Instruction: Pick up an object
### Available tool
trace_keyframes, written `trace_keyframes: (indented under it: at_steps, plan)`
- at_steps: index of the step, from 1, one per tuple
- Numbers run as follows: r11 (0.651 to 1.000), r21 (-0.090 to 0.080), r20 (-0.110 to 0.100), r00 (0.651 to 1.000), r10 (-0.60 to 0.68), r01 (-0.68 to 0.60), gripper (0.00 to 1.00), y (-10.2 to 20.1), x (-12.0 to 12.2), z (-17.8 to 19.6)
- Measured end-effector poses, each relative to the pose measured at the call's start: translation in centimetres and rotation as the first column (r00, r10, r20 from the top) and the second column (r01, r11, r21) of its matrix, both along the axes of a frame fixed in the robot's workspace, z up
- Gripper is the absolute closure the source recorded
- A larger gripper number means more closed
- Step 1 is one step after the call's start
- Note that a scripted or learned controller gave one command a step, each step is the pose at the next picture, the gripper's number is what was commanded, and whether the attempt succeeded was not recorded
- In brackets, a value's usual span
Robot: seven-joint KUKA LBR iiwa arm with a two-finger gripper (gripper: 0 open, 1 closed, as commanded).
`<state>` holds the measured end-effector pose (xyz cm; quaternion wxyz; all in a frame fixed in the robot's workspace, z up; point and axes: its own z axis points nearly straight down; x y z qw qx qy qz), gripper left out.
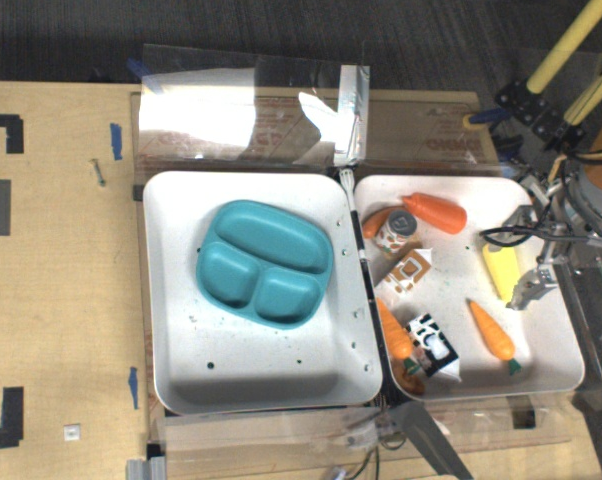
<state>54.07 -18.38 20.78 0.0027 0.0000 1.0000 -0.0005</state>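
Gripper (532, 286) hangs low at the right bin's (561, 373) edge, fingers narrow and holding nothing, beside the yellow piece (500, 271). A carrot (492, 333) lies just below, handy for a grab. The teal tray (264, 262) sits alone in the left bin (171, 298).

Pale wood bench (51, 298) (black tape marks), dark carpet floor (231, 8) beyond

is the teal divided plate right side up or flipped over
Right side up: the teal plate in the left bin shows its three sunken compartments facing the camera, with nothing in them.
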Motion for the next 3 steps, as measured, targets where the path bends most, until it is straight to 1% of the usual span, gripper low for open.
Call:
trace_keyframes:
  at_steps: [1,2,3]
  plan:
    - [0.999,-0.011,0.024,0.999,0.042,-0.042,0.00,-3.0,-1.5,-9.8]
    - [0.997,-0.013,0.027,0.997,0.076,-0.076,0.00,-1.8,-0.6,-10.6]
    - [0.988,-0.016,0.028,0.988,0.154,-0.153,0.00,-3.0,-0.3,-10.6]
